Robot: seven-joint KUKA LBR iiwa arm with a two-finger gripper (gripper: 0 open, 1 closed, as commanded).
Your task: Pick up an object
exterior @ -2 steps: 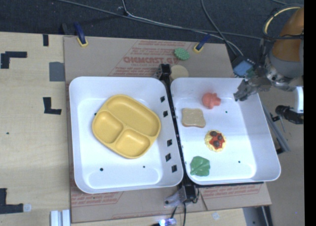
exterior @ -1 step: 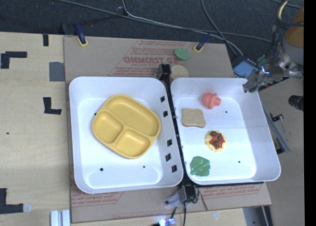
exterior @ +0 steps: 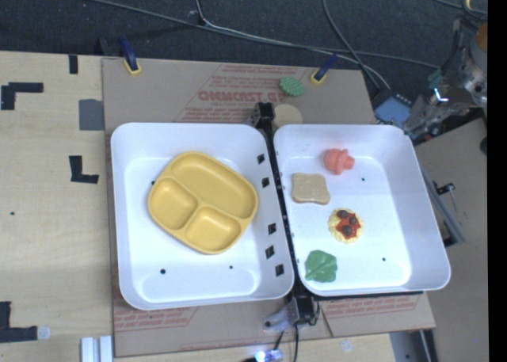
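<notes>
two bins sit side by side on the tabletop (exterior: 47,218), their inner walls touching along the middle. the left bin (exterior: 131,273) holds a divided tray (exterior: 203,201), lying near its centre and turned at an angle to the walls. the right bin (exterior: 404,218) holds four small things, well apart from the tray: a lumpy piece (exterior: 338,161) nearest the far wall, a toast-shaped piece (exterior: 310,188) just before it and to its left, a round topped piece (exterior: 346,226) nearer the front and to the right, and a leafy piece (exterior: 321,266) closest to the front wall. behind the bins, on the board (exterior: 230,91) beneath them, lies a small ridged disc (exterior: 291,85). the arm (exterior: 455,87) stands beyond the right bin's far right corner.
</notes>
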